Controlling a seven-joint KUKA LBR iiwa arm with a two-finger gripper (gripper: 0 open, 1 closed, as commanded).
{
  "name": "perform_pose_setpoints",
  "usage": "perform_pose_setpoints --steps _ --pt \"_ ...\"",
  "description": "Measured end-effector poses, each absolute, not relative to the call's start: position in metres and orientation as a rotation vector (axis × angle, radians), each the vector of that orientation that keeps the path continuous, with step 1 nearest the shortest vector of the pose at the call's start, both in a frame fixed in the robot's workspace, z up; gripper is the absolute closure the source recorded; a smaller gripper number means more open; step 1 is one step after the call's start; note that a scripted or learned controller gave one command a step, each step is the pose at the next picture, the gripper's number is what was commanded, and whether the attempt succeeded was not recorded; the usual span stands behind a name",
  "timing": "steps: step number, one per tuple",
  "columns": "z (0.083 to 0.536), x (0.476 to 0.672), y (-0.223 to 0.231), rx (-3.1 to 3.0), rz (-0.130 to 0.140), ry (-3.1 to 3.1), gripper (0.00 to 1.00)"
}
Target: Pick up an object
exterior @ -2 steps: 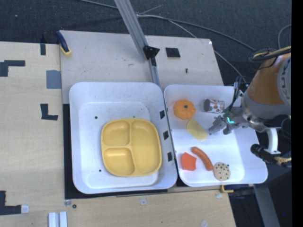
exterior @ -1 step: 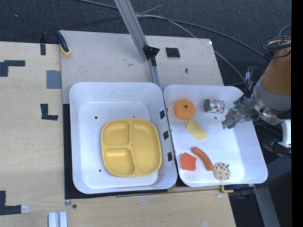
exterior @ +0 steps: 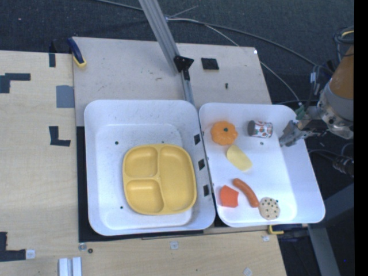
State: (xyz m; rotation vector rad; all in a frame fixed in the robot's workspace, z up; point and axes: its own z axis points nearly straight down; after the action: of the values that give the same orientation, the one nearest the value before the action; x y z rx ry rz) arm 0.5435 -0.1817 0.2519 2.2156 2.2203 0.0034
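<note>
Overhead, two shallow white plastic bins sat side by side on the pale bench. The left bin [exterior: 100, 154] filled the centre-left of the frame and held a yellow plastic tray with three compartments [exterior: 159, 178], lying flat toward the bin's lower right.

The right bin [exterior: 299, 177] held all the small things. Near its upper left lay a round orange toy pumpkin with a green stem [exterior: 223, 133], and just to the right of it — apart, not touching — a small white can with red markings, tipped on its side [exterior: 261, 129]. Below the pumpkin rested a pale yellow oblong piece [exterior: 238, 157]. Lower still, a red-orange blocky piece [exterior: 229, 196] sat beside a slanted orange-red sausage shape [exterior: 246, 192], whose lower end came close to a round speckled cookie [exterior: 269, 208] near the bin's bottom edge.

The grey arm's gripper [exterior: 289, 135] hung at the right bin's upper right rim, at the right of the frame, with the orange band [exterior: 345, 79] above it near the frame's edge. Its dark fingers pointed left and down toward the bin — whether they stood apart or together could not be told from this angle, and nothing was seen between them. The can lay nearest to it, a little to its left.

A grey metal pole [exterior: 158, 22] slanted down from the top of the frame to the gap between the bins.
</note>
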Motion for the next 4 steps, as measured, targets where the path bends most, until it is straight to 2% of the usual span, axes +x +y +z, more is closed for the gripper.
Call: perform_pose_setpoints --steps 2,3,4 --pt "0.245 0.586 -0.067 2.214 0.0 2.23 1.0" --pt "0.242 0.59 -0.019 2.216 -0.001 2.229 1.0" --pt "0.228 0.603 0.026 2.217 -0.003 2.228 1.0"
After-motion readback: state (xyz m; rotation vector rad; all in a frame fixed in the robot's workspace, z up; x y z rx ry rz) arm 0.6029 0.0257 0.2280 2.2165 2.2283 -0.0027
